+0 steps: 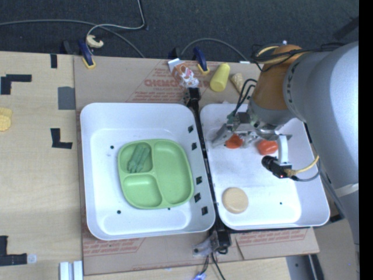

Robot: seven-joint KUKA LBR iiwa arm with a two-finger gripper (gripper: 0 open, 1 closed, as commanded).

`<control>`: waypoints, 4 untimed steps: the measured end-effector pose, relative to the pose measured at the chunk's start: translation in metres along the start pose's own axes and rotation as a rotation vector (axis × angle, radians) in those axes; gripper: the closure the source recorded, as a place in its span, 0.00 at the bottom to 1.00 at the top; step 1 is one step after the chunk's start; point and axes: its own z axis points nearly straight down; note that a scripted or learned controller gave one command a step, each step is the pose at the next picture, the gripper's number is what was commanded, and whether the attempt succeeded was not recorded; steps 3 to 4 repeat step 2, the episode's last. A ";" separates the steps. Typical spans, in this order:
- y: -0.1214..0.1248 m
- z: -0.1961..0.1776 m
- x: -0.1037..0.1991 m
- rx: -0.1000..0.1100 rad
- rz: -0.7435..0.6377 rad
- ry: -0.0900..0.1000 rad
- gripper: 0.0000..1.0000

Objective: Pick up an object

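The claw [233,134] was low inside the right bin [291,212], near its top left part, and its metal tips were right beside a small red piece [233,143]; I could not tell if the tips were spread or pressed together, and I could not see the red piece held between them. A second orange-red piece [268,147] lay just beside it, and a round tan thing [235,200] like a cookie lay lower down in the same bin, well apart from the claw. The red piece looked small, smooth and low, so I think it could slip out or get pushed along the slick white floor of the bin when the tips closed. The two red pieces were close together, so the claw might bump the wrong one or knock both away. The left wall of the bin was near too, and a tip could catch on it. The left bin [99,156] held a green plate [175,179] with three parts, made of shiny plastic, and a bumpy dark green thing [139,156] like a pickle sat in its top left part. A yellow tube shape [220,77] lay on the brown cardboard worktop [116,80] behind the bins
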 end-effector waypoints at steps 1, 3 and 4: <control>0.020 0.011 -0.024 -0.004 -0.001 0.000 0.00; 0.020 0.001 -0.024 -0.005 -0.002 -0.001 1.00; 0.020 0.001 -0.024 -0.005 -0.002 -0.001 1.00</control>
